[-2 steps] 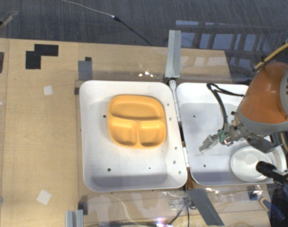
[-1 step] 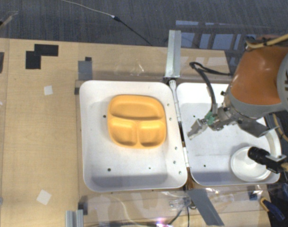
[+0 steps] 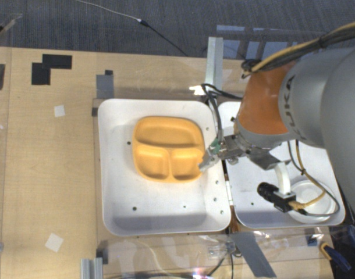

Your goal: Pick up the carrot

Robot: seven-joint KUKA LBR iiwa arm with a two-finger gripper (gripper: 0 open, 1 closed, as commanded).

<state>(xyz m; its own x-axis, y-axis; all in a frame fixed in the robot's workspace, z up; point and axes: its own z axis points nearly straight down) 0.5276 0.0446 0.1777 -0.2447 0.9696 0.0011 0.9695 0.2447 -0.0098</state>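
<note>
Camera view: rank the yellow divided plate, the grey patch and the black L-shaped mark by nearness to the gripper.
From the gripper:
1. The yellow divided plate, in the left bin, right beside it.
2. The grey patch, on the bench at that bin's far left corner.
3. The black L-shaped mark, farther left on the bench.

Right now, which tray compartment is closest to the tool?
The small lower-right compartment of the tray: the tool sits just off its right rim. The other small one lies to its left; the large one spans the top.
</note>
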